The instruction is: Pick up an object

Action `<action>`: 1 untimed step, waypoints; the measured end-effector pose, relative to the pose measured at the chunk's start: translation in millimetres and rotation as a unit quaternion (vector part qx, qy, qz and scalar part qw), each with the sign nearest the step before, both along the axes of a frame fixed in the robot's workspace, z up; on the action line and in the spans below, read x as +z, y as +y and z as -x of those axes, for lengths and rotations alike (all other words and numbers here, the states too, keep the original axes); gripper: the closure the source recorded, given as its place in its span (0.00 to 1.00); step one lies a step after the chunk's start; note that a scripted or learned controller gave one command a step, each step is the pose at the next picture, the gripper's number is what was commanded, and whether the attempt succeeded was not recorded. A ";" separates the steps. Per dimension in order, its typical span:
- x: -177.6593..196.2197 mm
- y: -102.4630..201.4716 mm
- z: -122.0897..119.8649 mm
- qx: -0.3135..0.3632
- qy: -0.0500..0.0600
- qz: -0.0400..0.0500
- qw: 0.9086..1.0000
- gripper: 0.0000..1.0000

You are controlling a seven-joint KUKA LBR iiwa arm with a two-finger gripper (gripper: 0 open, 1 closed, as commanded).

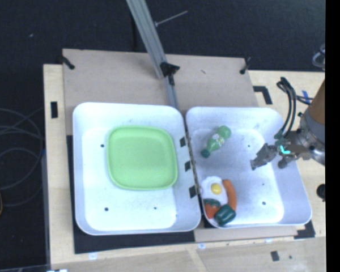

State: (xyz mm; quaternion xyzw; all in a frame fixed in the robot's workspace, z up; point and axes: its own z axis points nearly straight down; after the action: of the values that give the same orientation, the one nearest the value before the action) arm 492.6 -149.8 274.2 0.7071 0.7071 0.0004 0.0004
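While gripper [270, 157] hangs open, holding nothing, green bottle [215, 140] (small, plastic) lies tilted.

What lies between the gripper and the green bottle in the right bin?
In the camera view, nothing lies between the gripper and the green bottle; that stretch is bare white floor of the right bin.

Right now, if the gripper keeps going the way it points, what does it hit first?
Likely bare floor of the right bin. The gripper points down-left; the green bottle lies further along, slightly above that line. Depth unclear.
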 end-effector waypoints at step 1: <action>0.0 0.0 0.0 0.000 0.000 0.000 1.000 0.00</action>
State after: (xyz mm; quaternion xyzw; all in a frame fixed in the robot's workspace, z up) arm 492.6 -149.8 274.2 0.7071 0.7071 0.0004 0.0004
